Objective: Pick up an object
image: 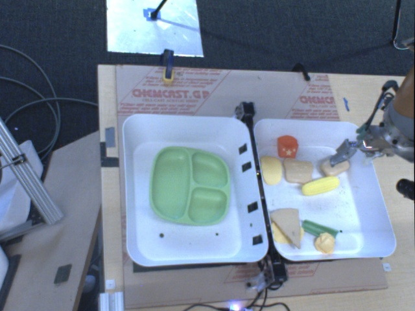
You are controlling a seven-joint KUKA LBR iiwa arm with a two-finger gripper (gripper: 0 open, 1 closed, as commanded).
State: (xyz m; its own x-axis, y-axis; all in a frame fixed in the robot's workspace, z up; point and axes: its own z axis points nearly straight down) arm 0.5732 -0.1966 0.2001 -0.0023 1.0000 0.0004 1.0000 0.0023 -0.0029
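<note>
Nearest the camera, along the front of the right-hand shallow white bin [382,238], lie a pale tan wedge of toy cheese [288,226], a slim green toy bean pod [320,227] and, just beside the pod's end, a small yellow knobbly toy piece [325,242]; the wedge and the pod sit close together. Further back in the same bin a yellow toy corn cob [320,186] lies slantwise; behind it come a yellow rounded toy lemon [271,171] and a beige toy bread slice [299,172], touching side by side; a red toy block with a yellow star [287,146] stands behind those two.

The left-hand white bin [139,141] holds a light green divided plastic plate [190,185] with three compartments.

At the right bin's far right the metal two-finger gripper [342,155] reaches in from the arm — its tip sits right over a small beige toy chunk [334,168]; whether it is clenched or released cannot be told.
</note>
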